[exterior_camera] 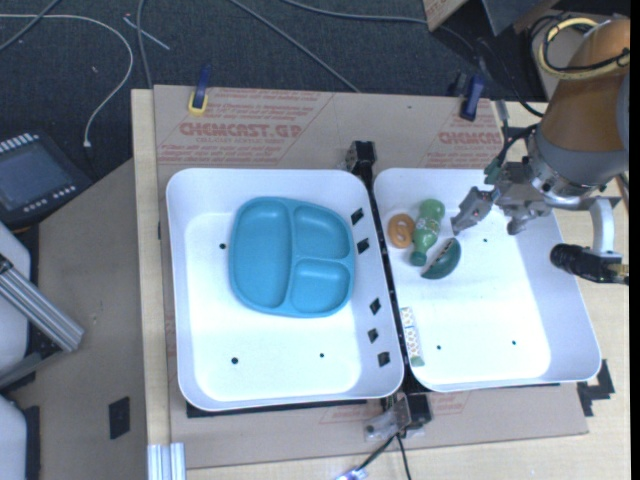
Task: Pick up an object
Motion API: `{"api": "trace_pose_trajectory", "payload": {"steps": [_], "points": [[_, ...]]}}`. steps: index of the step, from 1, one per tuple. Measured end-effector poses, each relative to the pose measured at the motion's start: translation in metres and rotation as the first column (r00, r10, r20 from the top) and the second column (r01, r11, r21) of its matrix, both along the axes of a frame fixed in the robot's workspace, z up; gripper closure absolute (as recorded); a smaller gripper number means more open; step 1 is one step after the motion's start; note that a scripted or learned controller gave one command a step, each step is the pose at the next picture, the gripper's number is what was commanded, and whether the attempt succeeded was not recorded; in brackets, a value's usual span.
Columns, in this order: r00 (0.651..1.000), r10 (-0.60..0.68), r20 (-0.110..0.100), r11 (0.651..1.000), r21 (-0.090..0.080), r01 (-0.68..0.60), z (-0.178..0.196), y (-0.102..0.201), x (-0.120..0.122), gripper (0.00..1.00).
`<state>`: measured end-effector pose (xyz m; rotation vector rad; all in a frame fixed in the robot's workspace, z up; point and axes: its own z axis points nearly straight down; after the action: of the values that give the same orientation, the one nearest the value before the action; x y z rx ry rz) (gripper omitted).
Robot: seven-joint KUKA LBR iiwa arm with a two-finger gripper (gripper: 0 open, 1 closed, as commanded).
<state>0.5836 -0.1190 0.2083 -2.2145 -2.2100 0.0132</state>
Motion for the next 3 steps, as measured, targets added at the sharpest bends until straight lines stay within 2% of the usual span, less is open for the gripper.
{"api": "trace_pose_trajectory", "payload": {"steps": [1, 2, 3], "points": [[1.0, 0.003, 0.014, 1.0, -0.002, -0.003, 0.008, 0.0, 0.003, 0.0], [1.0, 0.002, 0.01, 1.0, -0.002, -0.002, -0.035, 0.001, -0.001, 0.0], [1.0, 0.002, 0.006, 1.0, 0.0, -0.002, -0.095, 0.004, -0.009, 0.0]]}}
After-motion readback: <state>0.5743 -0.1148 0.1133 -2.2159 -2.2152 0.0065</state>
